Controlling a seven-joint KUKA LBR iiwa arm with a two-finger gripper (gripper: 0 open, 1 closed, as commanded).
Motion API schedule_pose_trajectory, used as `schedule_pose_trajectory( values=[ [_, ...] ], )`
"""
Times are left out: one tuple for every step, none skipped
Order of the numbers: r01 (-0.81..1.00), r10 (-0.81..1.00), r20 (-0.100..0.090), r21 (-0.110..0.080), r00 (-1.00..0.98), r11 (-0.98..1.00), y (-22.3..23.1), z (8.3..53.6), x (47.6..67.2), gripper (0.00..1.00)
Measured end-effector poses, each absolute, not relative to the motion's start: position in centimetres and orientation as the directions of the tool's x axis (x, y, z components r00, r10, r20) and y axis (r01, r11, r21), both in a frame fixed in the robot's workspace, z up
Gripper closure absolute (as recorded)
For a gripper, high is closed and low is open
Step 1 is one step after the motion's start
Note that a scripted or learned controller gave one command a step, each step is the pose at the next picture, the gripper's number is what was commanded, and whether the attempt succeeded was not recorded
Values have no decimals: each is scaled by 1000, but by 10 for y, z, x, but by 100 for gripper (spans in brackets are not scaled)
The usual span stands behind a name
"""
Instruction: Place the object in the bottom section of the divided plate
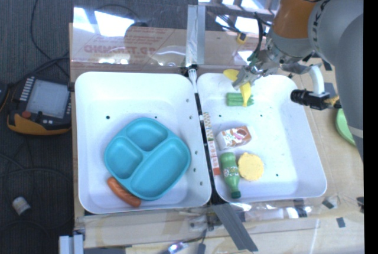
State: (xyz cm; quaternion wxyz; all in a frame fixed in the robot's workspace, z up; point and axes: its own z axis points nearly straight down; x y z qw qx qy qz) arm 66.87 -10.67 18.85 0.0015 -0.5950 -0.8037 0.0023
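Currently the gripper (249, 77) sits over the far end of the right bin (295, 146), just above a yellow-and-green toy corn cob (240, 97); finger state cannot be told from this angle, and the corn lies on the bin floor beneath the tip. Nearer in the same bin: a small carton (234, 137) with a red-and-white printed label, writing too small to read, a green bottle (230, 171), and a round yellow cookie-like disc (251, 166). Left bin (94, 129) holds the blue divided plate (147, 157), all three sections bare, with an orange toy sausage (123, 191) touching its near-left rim. Mirrored lettering shows on the cardboard (118, 46) behind, unreadable.
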Motion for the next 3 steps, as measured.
schedule_pose_trajectory(
  values=[
    [885,885,3,-6,-465,465,-50,180,592,100],
    [775,775,4,-4,-632,632,7,180,568,100],
    [775,775,4,-4,-632,632,6,180,568,0]
  ],
)
